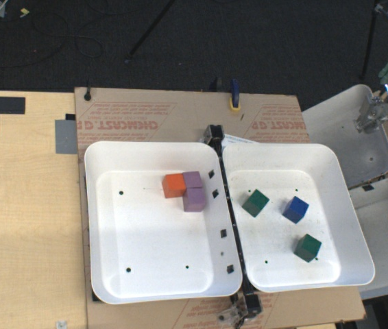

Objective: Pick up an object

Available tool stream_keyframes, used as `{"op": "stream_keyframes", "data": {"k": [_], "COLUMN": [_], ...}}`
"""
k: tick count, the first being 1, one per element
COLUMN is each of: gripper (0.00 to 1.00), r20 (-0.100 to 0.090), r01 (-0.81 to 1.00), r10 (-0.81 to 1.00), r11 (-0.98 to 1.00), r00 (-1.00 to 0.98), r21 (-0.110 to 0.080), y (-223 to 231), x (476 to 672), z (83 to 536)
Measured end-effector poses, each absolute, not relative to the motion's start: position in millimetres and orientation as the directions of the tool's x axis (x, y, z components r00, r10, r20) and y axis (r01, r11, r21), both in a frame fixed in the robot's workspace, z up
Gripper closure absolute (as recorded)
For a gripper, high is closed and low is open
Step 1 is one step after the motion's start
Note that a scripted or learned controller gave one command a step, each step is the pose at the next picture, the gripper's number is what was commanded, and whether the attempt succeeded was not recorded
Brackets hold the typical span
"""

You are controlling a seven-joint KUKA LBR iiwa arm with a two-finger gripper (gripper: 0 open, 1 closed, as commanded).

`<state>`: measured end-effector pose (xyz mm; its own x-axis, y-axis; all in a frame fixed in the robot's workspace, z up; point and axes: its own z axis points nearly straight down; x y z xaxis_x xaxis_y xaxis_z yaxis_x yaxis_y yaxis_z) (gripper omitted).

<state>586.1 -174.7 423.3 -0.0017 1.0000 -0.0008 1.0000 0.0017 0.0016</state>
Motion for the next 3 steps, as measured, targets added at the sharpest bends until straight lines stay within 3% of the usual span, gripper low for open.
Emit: {"op": "stream_keyframes", "data": {"k": [1, 3], "gripper": [1.0, 1.0], "r20": [-0.001, -0.001], "r01": [1.0, 1.0], "r10": [1.0, 1.0], "r11": [0.002, 0.003], "r00": [-0.002, -0.003], "r21": [0.001, 0.001], "y": [-182.5, -180.3], "x": [592.1, 579.8], "z": [441.5, 476.5]}}
